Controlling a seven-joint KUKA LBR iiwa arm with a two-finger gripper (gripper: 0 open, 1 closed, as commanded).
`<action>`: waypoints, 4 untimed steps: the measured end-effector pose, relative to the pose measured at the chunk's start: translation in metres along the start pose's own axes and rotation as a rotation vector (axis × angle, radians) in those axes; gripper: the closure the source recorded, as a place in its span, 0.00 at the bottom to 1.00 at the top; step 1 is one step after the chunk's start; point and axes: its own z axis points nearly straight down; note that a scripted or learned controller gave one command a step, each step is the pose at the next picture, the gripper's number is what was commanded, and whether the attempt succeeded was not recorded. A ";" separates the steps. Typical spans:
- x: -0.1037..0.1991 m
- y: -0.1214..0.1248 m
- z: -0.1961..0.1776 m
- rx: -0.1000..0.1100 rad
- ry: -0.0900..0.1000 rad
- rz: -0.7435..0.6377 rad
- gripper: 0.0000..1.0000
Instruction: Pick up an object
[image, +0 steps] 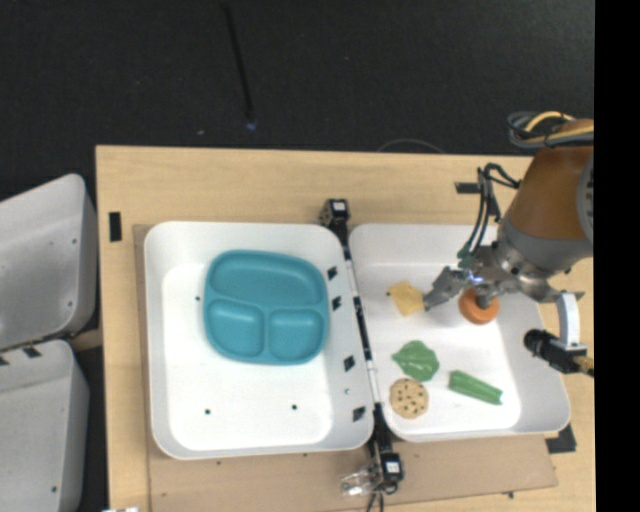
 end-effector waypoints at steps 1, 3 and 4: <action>0.001 0.000 0.064 0.001 0.001 0.001 0.00; 0.005 0.003 0.004 -0.009 0.000 -0.006 1.00; 0.003 0.005 -0.050 -0.012 -0.001 -0.005 1.00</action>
